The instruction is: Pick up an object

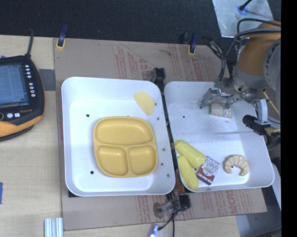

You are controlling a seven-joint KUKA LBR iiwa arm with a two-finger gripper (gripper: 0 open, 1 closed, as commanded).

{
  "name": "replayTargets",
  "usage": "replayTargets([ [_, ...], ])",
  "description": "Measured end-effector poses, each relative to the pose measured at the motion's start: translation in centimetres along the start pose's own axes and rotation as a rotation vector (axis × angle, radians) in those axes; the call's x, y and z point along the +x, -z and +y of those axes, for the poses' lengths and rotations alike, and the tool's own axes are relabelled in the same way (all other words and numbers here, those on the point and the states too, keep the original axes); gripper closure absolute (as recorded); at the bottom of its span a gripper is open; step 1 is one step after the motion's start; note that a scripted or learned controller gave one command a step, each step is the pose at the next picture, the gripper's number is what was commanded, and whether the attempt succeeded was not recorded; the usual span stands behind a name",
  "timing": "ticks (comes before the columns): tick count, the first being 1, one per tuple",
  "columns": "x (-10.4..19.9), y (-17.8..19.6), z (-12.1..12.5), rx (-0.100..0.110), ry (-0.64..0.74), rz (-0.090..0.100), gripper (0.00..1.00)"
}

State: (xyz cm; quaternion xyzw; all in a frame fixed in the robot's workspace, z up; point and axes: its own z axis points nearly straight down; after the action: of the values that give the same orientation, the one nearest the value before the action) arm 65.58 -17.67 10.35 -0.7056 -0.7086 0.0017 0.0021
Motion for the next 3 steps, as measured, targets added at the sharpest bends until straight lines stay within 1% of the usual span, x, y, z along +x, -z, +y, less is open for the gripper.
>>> replayTargets([
  [1, -0.5, 3.7, 0.1, -0.005, -0.001, -0.001, 0.00],
  [2, -0.3, 1.9, -1.3, -0.001, 0.000, -0.002, 0.00],
  [3, -0.4, 3.0, -1.3, 0.000, 0.003, -0.002, 1.00],
])
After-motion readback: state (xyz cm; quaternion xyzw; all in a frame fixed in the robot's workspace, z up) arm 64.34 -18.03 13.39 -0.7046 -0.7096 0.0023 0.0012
